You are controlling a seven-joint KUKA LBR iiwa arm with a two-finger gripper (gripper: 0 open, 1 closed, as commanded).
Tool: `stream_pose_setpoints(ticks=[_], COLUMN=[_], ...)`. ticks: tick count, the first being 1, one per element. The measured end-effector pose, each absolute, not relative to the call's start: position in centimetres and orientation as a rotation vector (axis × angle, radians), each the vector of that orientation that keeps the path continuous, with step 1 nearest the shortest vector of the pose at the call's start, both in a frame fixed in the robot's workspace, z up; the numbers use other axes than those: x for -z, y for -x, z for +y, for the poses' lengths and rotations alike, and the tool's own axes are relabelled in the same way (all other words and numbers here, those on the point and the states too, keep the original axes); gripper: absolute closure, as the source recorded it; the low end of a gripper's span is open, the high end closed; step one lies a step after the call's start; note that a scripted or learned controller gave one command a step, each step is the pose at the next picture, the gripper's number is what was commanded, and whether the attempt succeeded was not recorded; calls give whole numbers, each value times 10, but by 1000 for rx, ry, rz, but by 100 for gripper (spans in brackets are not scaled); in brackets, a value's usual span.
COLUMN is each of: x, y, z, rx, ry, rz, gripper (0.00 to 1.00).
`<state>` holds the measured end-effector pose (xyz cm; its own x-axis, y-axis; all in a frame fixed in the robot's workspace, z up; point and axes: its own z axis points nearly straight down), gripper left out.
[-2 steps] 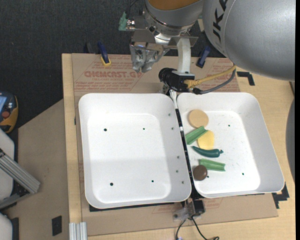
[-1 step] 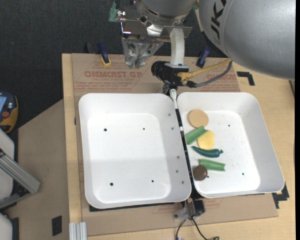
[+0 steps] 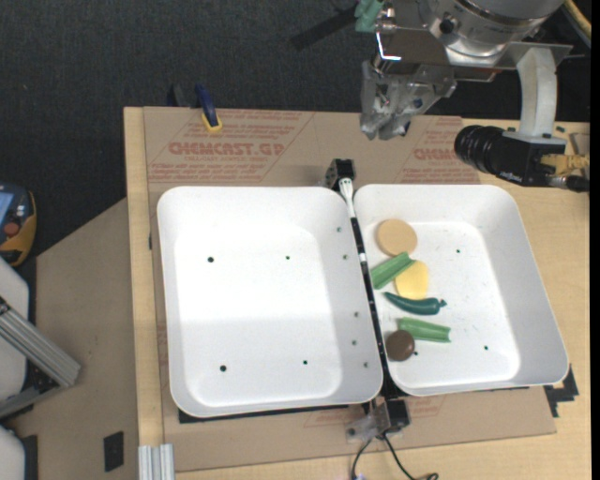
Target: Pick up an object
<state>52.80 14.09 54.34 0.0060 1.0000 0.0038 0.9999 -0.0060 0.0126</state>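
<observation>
Toy pieces point(image 3: 409, 291) clustered by right bin's point(image 3: 525, 272) left wall, gripper point(image 3: 384, 120) above far rim

Set high above the tabletop point(image 3: 281, 141), looking down at a slant. Far enough back to take in both white bins point(image 3: 253, 300), side by side, with the arm point(image 3: 487, 28) coming in at top right

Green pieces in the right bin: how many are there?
3. One light green piece lies beside the tan disc, a dark green one sits just under the yellow piece, and another light green one lies next to the brown disc. None looks hidden.
</observation>
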Motion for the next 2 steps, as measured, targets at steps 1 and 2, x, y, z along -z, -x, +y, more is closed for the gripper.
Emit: stream_pose_setpoints(ticks=[1, 2], x=[-535, -546], y=[-485, -488], z=[207, 204], rx=[2, -1], ry=[-2214, -2218], rz=[2234, 2225], gripper=[100, 100])
